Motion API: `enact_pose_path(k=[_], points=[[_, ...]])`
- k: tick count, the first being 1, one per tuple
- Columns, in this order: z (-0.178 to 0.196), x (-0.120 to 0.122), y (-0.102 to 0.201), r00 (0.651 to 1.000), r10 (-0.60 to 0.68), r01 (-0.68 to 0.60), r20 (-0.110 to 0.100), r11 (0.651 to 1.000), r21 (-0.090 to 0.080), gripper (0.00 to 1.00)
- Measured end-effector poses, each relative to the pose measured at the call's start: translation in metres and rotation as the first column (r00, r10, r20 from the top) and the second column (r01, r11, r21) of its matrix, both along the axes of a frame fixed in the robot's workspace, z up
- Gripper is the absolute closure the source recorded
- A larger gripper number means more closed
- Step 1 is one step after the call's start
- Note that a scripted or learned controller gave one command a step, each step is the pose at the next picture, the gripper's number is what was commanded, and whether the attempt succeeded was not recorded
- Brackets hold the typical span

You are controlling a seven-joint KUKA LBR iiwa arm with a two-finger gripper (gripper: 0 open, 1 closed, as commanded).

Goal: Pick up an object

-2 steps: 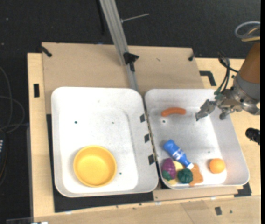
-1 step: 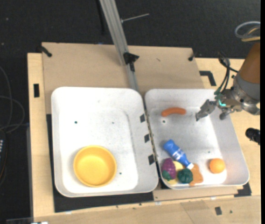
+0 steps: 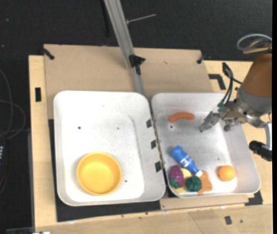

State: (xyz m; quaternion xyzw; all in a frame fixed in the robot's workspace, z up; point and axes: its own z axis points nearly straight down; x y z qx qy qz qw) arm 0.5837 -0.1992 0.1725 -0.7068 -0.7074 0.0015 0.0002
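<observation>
Arm: we see the grey arm with its orange band (image 3: 259, 78) reach in from the right, over the right bin (image 3: 236, 145).

Gripper: the gripper (image 3: 220, 122) hangs above the upper part of the right bin. Its two fingers (image 3: 207, 123) stand spread apart, and we see nothing between them.

Sausage: an orange sausage-shaped piece (image 3: 181, 116) lies just to the gripper's left, near the bin's upper left corner, apart from the fingers.

Bottle: a blue bottle (image 3: 185, 160) with a white label lies tilted, below and to the left of the gripper, towards the bin's lower edge.

Cluster: beyond the bottle's lower end we see a purple piece (image 3: 176, 175), a green piece (image 3: 193, 183) and an orange piece (image 3: 206, 181) packed together; they touch one another.

Orange ball: an orange ball (image 3: 226, 173) sits alone, straight below the gripper, near the bin's lower right corner.

Left bin: the left bin (image 3: 99, 116), well to the gripper's left, holds a yellow bowl (image 3: 99, 173) in its lower part.
</observation>
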Motion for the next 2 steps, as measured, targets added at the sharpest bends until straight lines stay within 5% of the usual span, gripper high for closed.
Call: enact_pose_path(k=[1, 2], points=[[-0.0628, -0.0043, 0.0013, 1.000, -0.001, 0.001, -0.003, 1.000, 0.001, 0.00], [-0.0717, -0.0042, 0.0003, 1.000, -0.002, 0.002, 0.002, 1.000, 0.000, 0.00]])
